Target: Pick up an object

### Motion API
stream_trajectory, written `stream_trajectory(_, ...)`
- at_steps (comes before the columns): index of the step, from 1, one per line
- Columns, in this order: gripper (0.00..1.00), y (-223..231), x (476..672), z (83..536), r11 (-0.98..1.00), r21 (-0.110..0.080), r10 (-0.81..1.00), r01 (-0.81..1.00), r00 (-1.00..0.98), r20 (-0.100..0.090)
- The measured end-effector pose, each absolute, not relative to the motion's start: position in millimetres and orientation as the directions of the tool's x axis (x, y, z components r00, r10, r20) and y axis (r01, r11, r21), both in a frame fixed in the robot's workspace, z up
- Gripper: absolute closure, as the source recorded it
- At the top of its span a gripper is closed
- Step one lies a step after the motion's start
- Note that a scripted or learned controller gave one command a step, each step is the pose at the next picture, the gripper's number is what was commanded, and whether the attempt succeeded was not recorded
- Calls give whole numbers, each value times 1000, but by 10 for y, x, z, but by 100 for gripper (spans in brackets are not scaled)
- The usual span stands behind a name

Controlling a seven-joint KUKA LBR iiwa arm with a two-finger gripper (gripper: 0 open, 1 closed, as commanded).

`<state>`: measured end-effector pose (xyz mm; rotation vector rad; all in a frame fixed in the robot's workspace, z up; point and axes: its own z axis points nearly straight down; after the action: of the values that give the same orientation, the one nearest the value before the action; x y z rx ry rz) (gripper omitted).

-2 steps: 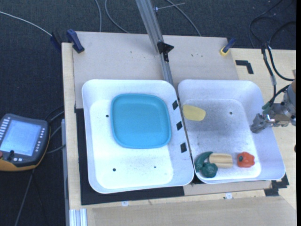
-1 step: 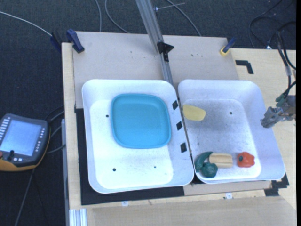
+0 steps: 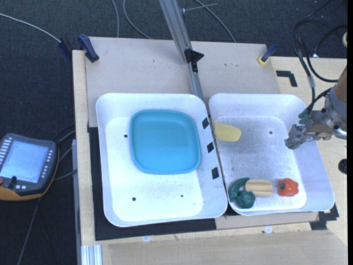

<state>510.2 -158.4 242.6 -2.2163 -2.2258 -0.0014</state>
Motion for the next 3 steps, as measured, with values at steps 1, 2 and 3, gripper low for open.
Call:
stream_trajectory(1, 100, -1060, 5287, 2318, 5, 0, 1000, 1000, -5, 1)
stream_trajectory(2, 100, -558, 5459, 2426, 5, 1, 1000, 1000, -5, 1)
stream_trajectory(3, 100, -113, 5655, 2349, 4, 0, 1000, 1000, -4, 1)
